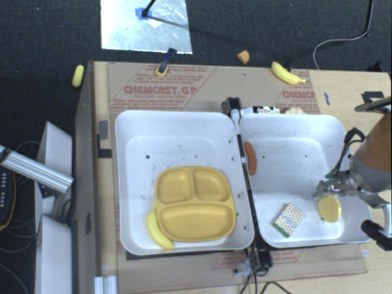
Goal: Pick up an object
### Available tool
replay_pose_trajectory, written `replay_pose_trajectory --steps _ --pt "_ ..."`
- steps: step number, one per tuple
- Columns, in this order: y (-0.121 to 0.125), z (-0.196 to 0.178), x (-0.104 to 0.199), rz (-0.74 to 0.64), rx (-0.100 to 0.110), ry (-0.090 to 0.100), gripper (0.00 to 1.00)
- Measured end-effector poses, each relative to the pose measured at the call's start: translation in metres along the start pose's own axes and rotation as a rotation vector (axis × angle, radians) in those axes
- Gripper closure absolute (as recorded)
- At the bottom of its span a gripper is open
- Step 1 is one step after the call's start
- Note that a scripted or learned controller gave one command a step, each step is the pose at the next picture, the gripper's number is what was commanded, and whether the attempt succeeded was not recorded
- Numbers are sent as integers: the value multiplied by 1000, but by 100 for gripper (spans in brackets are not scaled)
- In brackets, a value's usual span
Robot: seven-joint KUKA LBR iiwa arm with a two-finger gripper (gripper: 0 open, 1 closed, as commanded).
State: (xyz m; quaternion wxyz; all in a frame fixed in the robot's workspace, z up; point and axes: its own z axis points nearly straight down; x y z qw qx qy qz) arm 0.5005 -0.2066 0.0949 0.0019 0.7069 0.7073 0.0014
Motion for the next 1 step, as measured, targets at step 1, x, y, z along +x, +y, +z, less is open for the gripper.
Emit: replay_pose_trajectory --steps 1 --pt "-13 -38 0 1 2 0 100"
